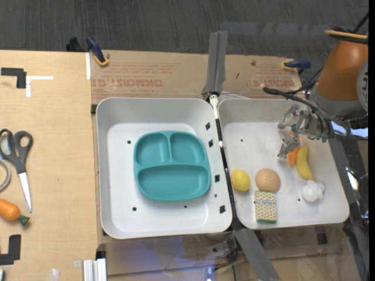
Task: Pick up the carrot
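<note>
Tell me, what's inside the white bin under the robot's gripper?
In the right bin lie a banana, a lemon, a tan egg-shaped ball, a sponge and a white lump. The gripper covers most of an orange carrot.

We read this as a robotics lab test cell, not a home or kitchen. Two shallow white bins (111,174) sit side by side on a desk (47,127) of pale plywood, backed by a printed cardboard sheet (152,78) held with blue clamps (96,50). Black tape marks (14,75) lie on the wood. Scissors (17,160) lie loose nearby. Grey carpet (146,10) runs behind. The food in the bins looks like plastic toys.
</note>
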Robot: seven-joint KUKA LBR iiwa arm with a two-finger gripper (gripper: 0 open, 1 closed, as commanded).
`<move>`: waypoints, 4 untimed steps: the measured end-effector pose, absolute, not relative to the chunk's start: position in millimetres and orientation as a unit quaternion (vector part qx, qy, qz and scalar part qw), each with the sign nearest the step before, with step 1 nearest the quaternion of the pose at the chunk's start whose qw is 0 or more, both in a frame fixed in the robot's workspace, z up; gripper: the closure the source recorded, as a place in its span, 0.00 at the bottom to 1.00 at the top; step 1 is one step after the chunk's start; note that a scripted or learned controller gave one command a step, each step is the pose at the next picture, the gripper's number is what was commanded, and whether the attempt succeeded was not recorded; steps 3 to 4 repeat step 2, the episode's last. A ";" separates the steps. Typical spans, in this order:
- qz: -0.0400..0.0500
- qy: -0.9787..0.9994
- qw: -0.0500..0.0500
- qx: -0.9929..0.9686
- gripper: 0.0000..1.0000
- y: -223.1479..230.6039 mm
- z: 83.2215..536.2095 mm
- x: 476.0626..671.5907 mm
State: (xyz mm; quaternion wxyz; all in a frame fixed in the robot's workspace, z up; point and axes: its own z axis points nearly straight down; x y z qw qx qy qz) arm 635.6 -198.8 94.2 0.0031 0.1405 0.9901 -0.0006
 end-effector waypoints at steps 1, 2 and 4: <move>-0.001 0.990 0.007 0.139 1.00 -198.5 106.2 637.9; 0.000 0.987 0.003 0.160 1.00 -146.3 174.0 627.4; 0.000 0.987 0.003 0.160 1.00 -146.3 174.0 627.4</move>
